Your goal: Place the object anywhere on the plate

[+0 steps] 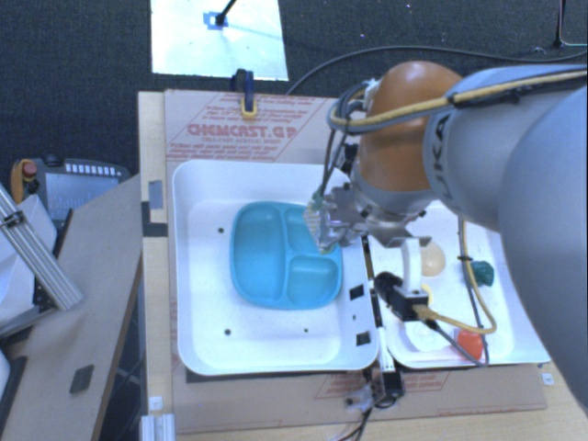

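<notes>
1. Where the bench carries its two shallow white bins, the left bin (202, 338) holds a blue divided plate (276, 265), lying flat near the bin's middle with its compartments facing up.
2. Reaching in from the right, the grey arm (514, 145) with its orange band (404, 108) hangs over the seam between the bins, and the gripper (323, 223) sits low over the plate's right edge — just above the upper right compartment.
3. Something pale and small seems to sit at the fingertips, but it is too blurred to name, and whether the gripper is wide or narrow cannot be told.
4. Lying in the right bin (514, 343) are a cream round object (432, 262), a small teal piece (480, 272) and a red-orange object (469, 343) — all well apart from the plate.
5. Yellow and black cables (459, 320) trail across the right bin.
</notes>
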`<control>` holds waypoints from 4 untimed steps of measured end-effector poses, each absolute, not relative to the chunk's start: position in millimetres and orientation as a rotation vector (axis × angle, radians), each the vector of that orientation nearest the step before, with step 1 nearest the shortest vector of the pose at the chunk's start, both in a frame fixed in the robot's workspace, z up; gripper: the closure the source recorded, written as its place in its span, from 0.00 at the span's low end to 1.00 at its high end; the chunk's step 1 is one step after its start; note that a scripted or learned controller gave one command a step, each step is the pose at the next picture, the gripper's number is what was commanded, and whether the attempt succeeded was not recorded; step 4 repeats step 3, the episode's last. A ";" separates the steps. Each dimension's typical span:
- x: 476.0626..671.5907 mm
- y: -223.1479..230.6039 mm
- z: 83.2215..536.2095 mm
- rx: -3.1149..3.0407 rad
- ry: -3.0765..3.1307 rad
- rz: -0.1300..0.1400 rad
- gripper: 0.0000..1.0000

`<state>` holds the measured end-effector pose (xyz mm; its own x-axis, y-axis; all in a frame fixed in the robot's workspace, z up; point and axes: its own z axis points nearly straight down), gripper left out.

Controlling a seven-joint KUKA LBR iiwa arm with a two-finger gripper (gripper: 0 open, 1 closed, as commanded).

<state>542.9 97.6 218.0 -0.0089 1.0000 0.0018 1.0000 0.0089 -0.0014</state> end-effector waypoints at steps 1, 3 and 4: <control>549.8 120.0 233.7 -2.214 -2.230 -0.004 1.00; 547.4 115.3 233.1 -2.219 -2.224 0.000 0.00; 547.4 115.3 233.1 -2.219 -2.224 0.000 0.00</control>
